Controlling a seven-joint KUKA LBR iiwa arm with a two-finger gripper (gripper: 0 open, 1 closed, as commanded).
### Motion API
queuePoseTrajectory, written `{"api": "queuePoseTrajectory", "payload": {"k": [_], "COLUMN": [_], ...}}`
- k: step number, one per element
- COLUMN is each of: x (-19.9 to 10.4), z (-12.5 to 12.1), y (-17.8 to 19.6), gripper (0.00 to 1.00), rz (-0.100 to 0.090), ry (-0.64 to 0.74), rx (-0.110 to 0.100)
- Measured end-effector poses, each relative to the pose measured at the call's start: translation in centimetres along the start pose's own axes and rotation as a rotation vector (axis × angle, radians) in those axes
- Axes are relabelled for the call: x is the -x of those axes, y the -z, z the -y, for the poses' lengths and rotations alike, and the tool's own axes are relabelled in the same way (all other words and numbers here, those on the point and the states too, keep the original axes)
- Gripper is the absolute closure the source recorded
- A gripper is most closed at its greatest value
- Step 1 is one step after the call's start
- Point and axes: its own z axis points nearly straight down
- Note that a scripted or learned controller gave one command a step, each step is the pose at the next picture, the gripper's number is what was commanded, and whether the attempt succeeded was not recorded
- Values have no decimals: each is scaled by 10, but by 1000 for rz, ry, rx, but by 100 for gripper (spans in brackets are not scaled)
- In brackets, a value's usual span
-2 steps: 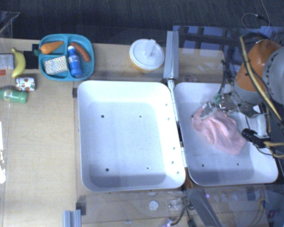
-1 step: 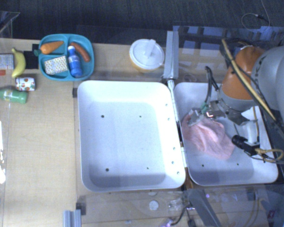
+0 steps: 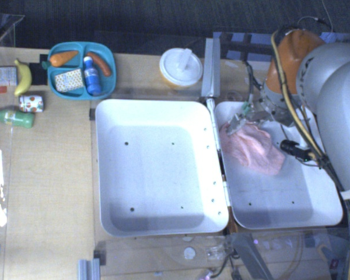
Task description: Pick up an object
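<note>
A crumpled pink cloth [image 3: 254,149] lies in the right bin [image 3: 286,212], in its upper left part. My gripper [image 3: 243,116] hangs just above the cloth's upper left edge, its metal fingers pointing left and down toward the fabric. Whether the tips touch the cloth I cannot tell. The grey arm with its orange band [image 3: 291,51] reaches in from the upper right and covers the bin's far right corner.
The left bin [image 3: 157,168] sits beside the right one, with a metal divider post [image 3: 209,69] behind their shared wall. Behind the bins stand a white lidded cup [image 3: 181,67] and a blue tray [image 3: 81,70] of toy food. A banana [image 3: 22,77], a can and a green bottle lie far left.
</note>
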Motion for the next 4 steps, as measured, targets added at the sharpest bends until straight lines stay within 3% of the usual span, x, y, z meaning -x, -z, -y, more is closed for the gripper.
{"api": "queuePoseTrajectory", "payload": {"k": [1,2,3,4], "x": [14,-11,-2,26], "z": [73,48,0,59], "y": [1,1,0,1], "gripper": [0,0,0,0], "rz": [9,8,-1,8], "ry": [100,143,-12,28], "rx": [16,19,0,15]}}
